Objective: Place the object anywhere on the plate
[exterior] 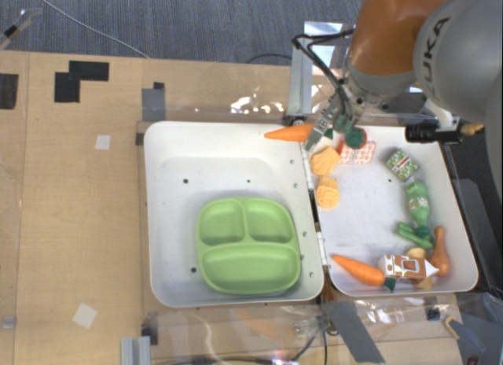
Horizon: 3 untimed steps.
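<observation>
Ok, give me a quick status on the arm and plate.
Gripper at bins' divider, near carrot. Green plate bare in left bin.

Could not make out whether the gripper (328, 125) gripped anything, blurred as it was and half covered by the arm (409, 33). Lost the top right corner of the right bin (464, 269) under that arm. Cut off at the lower right edge: a grey bracket (475, 338). Too small to read: print on the small carton (405, 267).
</observation>
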Tool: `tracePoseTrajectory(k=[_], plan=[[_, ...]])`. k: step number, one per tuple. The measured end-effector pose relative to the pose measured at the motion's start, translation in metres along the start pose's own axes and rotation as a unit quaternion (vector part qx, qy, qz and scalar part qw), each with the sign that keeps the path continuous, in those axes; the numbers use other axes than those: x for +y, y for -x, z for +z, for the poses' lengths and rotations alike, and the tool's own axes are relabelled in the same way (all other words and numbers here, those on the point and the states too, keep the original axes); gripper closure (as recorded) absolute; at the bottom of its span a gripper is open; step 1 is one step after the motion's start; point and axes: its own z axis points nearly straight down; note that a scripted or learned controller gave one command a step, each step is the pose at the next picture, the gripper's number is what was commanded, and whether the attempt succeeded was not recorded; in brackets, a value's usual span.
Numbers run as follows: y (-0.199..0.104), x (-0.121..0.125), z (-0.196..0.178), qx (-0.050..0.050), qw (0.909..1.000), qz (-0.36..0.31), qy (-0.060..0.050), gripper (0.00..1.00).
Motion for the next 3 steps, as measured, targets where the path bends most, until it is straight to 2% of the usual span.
tracePoseTrajectory(k=[1,2,3], plan=[[-0.087,0.002,0.001,0.001,0.9792,-0.203,0.001,1.00],[-0.149,0.007,-0.094,-0.003,0.9436,-0.331,0.003,1.00],[-0.207,0.049,-0.060,0.001,0.9264,-0.376,0.002,1.00]])
